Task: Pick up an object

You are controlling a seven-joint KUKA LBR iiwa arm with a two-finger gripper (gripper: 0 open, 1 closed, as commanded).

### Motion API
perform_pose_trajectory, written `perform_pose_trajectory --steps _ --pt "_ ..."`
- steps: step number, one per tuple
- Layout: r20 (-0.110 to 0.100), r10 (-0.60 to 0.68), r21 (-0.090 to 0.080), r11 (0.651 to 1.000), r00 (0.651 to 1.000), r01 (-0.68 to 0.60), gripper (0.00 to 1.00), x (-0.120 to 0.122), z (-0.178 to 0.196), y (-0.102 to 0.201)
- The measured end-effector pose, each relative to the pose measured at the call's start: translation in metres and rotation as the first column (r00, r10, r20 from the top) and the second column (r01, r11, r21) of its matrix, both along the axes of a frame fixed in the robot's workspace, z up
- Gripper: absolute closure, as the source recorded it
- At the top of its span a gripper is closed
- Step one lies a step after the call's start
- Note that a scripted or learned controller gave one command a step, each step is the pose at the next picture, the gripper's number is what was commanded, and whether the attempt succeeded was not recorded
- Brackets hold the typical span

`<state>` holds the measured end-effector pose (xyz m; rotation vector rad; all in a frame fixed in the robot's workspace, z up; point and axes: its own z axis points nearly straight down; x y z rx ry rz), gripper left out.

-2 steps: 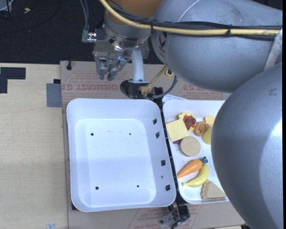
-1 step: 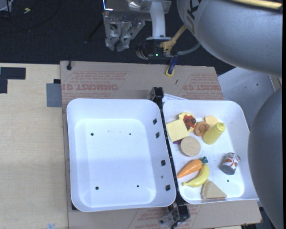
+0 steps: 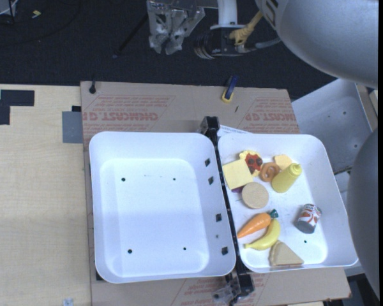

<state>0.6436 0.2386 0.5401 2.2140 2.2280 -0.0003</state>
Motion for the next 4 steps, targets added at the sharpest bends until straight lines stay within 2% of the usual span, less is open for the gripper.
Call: perform_pose_trajectory --steps 1,2,3,4 --pt "-0.019 -0.008 -0.006 1.0 1.0 0.008 1.0 -0.001 -0.149 0.004" --pt "0.007 -0.001 0.003 1.0 1.0 0.001 1.0 0.0 -0.025 0.006" --pt "-0.018 -0.006 -0.006 1.0 1.0 0.006 1.0 -0.002 -0.246 0.005" --pt "0.001 -0.005 0.001 1.0 1.0 0.005 1.0 0.001 -0.174 0.004"
